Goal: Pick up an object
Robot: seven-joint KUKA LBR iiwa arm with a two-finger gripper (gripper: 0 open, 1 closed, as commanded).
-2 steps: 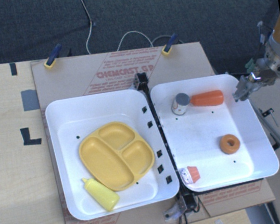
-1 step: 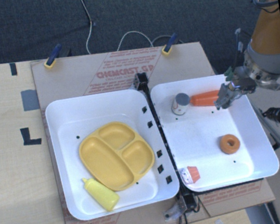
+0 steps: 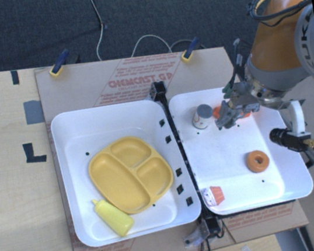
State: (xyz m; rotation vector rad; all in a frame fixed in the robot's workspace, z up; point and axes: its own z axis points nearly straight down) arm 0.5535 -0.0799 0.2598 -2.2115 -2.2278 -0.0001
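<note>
My gripper [image 3: 227, 118] hangs low over the back of the right bin [image 3: 285, 190], on the grey arm with its orange band [image 3: 280, 25]. A small orange-red object [image 3: 219, 110] shows right at the gripper's left side, partly hidden by it. Just left of that stands a small grey-topped cup [image 3: 202, 114]. An orange doughnut [image 3: 258, 161] lies at the bin's right side. A little cupcake-like toy [image 3: 213, 195] with an orange top sits in the front left corner.
The left bin [image 3: 69, 165] holds a yellow divided plate [image 3: 131, 173] and a yellow squeeze bottle [image 3: 114, 217] at its front. A black divider [image 3: 175, 148] runs between the bins. A black cylinder part [image 3: 286, 138] on the arm juts over the right rim.
</note>
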